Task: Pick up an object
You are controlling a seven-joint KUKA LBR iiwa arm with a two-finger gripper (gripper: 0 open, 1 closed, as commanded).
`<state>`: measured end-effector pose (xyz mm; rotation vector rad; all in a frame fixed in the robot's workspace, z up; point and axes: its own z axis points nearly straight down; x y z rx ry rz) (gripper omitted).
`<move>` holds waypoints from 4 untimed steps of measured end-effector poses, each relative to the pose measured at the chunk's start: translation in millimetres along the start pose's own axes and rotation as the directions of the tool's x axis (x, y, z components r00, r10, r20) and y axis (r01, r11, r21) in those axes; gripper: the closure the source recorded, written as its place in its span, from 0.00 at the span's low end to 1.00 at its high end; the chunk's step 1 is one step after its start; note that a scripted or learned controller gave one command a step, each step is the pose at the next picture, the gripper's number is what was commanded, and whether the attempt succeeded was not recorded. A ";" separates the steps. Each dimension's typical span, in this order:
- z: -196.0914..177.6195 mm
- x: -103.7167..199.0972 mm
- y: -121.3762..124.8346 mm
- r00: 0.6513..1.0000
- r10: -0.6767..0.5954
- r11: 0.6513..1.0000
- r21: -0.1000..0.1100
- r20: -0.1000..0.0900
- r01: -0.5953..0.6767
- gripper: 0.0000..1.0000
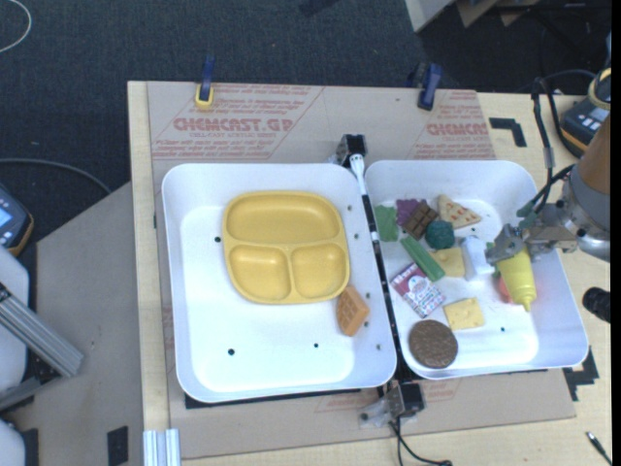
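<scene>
Since our gripper hangs just above the yellow mustard bottle in the right bin, we judge it light, smooth and slippery, best pinched mid-body; its grip state we cannot tell.

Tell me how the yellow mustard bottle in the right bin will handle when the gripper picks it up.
The mustard bottle lies on its side, and its rounded body suggests it may roll if nudged. It looks like smooth plastic, so it could slip. Its narrow tip points toward the gripper, and a grasp across the wider body probably holds better.
</scene>
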<state>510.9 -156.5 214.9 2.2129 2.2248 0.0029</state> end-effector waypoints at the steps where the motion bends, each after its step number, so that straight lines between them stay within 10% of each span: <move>1: -3.4 20.0 41.8 1.000 0.001 1.000 -0.002 0.001 -0.001 1.00; 4: -10.1 92.4 153.1 1.000 0.002 1.000 -0.002 0.001 -0.002 1.00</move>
